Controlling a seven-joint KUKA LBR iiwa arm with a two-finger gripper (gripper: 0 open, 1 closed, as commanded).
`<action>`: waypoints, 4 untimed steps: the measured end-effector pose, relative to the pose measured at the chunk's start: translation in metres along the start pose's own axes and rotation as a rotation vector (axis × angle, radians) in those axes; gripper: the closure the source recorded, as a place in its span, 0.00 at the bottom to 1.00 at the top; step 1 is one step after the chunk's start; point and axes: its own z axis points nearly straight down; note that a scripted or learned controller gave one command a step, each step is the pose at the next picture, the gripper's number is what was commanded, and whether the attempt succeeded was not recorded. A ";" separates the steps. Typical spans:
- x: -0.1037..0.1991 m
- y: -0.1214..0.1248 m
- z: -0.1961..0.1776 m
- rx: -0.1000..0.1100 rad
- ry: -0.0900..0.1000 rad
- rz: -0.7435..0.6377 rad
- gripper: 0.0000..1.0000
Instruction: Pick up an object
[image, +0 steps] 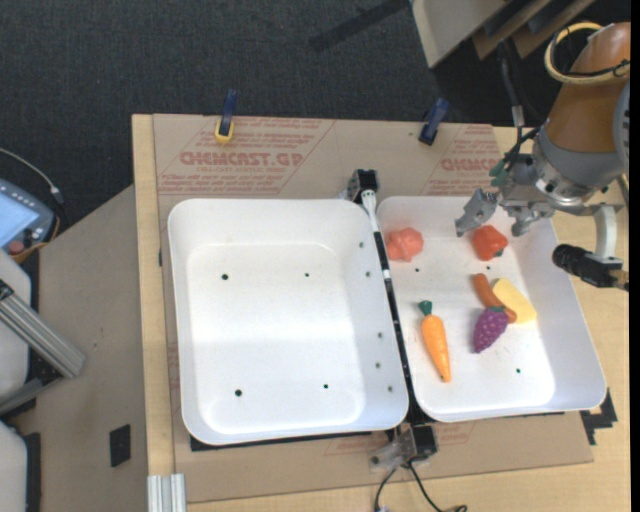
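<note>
From above, the worktop (300, 150) is a flat sheet of brown cardboard with faded red print, held along its far edge by a yellow-and-blue clamp (226, 120) and a blue clamp (434, 120). Two shallow, glossy white plastic bins with rounded corners sit on it side by side, edges touching. The left bin (200, 400) has a smooth floor marked by a few small dark dots. The right bin (560, 385) holds a scatter of toy food.

The arm comes in from the right, its orange band (592, 100) rounded and shiny above a grey metal wrist. The tool (497, 220) hangs over the far part of the right bin with its two dark fingers spread apart, one on each side of a small red blocky piece (489, 242) that lies just beneath and between them; nothing is clamped.

Near the bin's left wall lies a pale salmon, lumpy piece (404, 243). Nearer the camera lies an orange carrot (435, 343), tapered, with a green top. To its right a purple knobbly grape bunch (489, 328) touches a yellow wedge (514, 300), and a reddish-brown sausage shape (487, 291) lies against the wedge.
</note>
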 end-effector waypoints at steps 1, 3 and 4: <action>0.024 -0.011 -0.164 -0.017 -0.003 -0.004 0.00; 0.114 0.040 -0.339 -0.013 -0.002 -0.005 0.00; 0.112 0.039 -0.346 -0.009 -0.003 -0.002 1.00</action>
